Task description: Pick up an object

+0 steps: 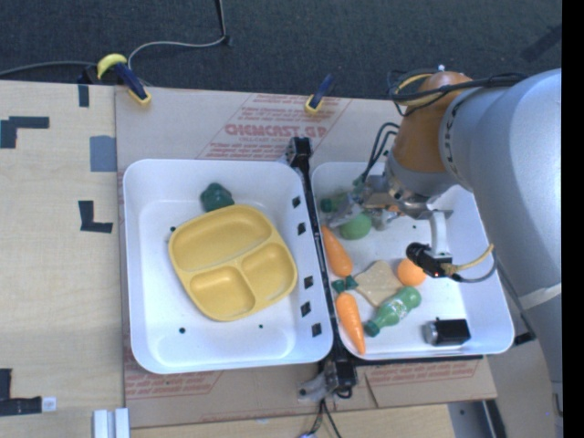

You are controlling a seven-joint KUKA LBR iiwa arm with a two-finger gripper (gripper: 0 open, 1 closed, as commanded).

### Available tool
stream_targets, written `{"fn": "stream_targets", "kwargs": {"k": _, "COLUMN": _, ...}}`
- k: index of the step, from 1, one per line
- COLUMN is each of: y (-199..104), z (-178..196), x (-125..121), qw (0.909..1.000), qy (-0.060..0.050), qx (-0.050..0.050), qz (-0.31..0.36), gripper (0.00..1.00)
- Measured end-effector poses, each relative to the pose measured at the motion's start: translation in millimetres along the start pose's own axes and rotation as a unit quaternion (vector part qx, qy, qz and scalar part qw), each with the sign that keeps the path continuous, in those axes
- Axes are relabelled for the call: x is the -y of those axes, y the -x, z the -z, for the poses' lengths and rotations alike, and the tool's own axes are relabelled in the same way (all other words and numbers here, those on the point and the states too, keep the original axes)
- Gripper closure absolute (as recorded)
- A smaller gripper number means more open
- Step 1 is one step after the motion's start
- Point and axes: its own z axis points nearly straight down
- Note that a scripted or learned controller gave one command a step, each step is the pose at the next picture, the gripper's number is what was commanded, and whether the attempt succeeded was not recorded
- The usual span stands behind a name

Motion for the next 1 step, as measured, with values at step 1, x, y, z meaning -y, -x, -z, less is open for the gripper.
{"fn": "stream_targets", "kwargs": {"k": 1, "y": 0.0, "z": 10.7, "x": -0.8, "qw": 1.0000, "qy": 0.001, "qx": 0.000, "qz": 0.000, "gripper": 1.00}}
